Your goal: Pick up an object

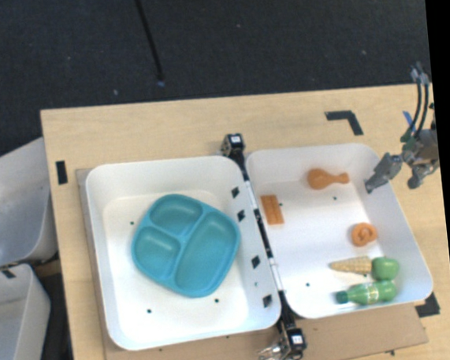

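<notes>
My gripper (pixel 399 174) hovers at the far right rim of the right bin (pixel 310 238), open, with nothing between its fingers. To its left, about a hand's width away, an orange drumstick-shaped toy (pixel 326 178) lies in the bin's far part. A small orange block (pixel 272 209) rests near the bin's left wall. An orange round piece (pixel 363 235) lies below the gripper. At the near right corner a cream cone (pixel 352 265), a green apple (pixel 385 267) and a green bottle (pixel 368 293) sit close together.
The left bin (pixel 118 304) holds a blue divided plate (pixel 185 244). A ridge with black clips (pixel 256 235) separates the two bins. White containers (pixel 10 212) stand off the bench's left side.
</notes>
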You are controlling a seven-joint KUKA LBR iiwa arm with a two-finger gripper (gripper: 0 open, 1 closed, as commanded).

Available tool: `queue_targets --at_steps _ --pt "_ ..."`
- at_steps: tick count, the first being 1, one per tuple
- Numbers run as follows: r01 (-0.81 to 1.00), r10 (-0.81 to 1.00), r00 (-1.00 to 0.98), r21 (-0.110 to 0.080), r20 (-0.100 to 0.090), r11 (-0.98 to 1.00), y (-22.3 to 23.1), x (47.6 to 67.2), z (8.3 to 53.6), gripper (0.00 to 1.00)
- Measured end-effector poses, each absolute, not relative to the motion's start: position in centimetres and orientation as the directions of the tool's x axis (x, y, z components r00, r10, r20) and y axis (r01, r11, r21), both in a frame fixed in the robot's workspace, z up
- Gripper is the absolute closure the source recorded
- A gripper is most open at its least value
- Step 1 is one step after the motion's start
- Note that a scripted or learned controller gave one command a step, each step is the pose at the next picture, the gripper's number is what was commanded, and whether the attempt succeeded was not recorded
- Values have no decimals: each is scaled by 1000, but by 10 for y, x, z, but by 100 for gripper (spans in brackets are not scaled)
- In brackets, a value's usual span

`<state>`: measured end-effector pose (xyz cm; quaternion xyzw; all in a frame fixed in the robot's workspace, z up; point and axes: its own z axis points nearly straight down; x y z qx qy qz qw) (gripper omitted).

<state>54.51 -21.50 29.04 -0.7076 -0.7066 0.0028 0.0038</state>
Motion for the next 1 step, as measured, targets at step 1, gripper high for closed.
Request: queue_targets --at_steps 1 --pt "1000 1000 -2 1 -1 2 -215 547 296 0"
